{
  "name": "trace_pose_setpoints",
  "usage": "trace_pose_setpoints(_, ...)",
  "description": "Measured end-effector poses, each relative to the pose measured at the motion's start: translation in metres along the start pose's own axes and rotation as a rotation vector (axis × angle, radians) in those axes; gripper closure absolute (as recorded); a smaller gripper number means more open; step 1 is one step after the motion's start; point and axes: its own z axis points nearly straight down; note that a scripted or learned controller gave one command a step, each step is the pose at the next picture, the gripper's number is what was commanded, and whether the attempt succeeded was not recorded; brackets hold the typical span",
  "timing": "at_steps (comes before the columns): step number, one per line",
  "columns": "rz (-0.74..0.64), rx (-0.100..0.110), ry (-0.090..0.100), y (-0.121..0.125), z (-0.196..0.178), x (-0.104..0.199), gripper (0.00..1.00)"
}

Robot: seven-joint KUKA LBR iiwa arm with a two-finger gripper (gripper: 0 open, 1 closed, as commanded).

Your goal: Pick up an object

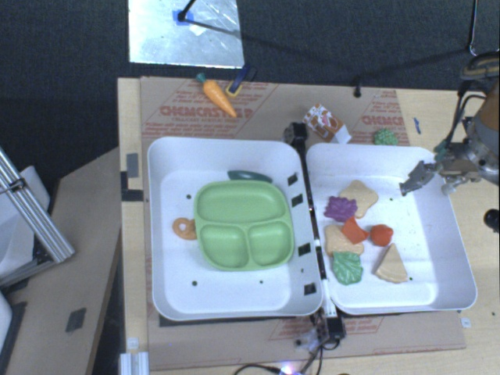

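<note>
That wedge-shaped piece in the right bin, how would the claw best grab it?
Probably from straight above, closing across the wedge near its wide base. It lies flat, slightly apart from the red piece and green piece, so its two long straight edges look free. The gripper is at the bin's upper right.

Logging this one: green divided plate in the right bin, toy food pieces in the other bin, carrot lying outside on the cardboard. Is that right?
Not quite. The camera view shows the green divided plate in the left bin, not the right. The toy food pieces lie in the right bin, and the carrot does lie outside on the cardboard.
</note>
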Motion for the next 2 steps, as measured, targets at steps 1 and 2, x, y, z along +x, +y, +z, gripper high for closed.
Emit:
trace_pose_setpoints(1,-0.002,-0.01,-0.002,0.002,-0.006,0.0,0.0)
trace_pose_setpoints(2,-0.004,-0.006,-0.001,0.009,0.048,0.009,0.0)
